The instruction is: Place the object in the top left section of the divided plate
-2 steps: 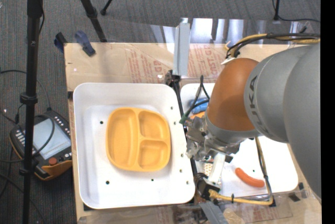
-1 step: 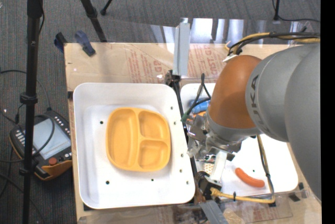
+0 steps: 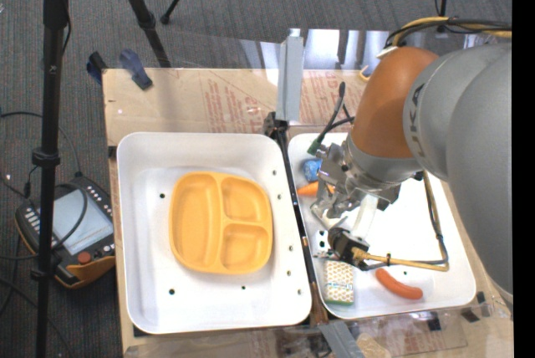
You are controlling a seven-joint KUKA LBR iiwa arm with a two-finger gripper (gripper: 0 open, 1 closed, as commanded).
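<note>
Hanging low over the right bin in the camera view, the pincer is sitting among loose things, and which is the task's object I cannot tell. An orange piece and a blue lump are lying just beside it toward the left bin. A red sausage is lying crosswise near the front. The divided plate is waiting well apart, leftward. The wrist is hiding the pincer's mouth, so whether it is open or closed I cannot tell.
</note>
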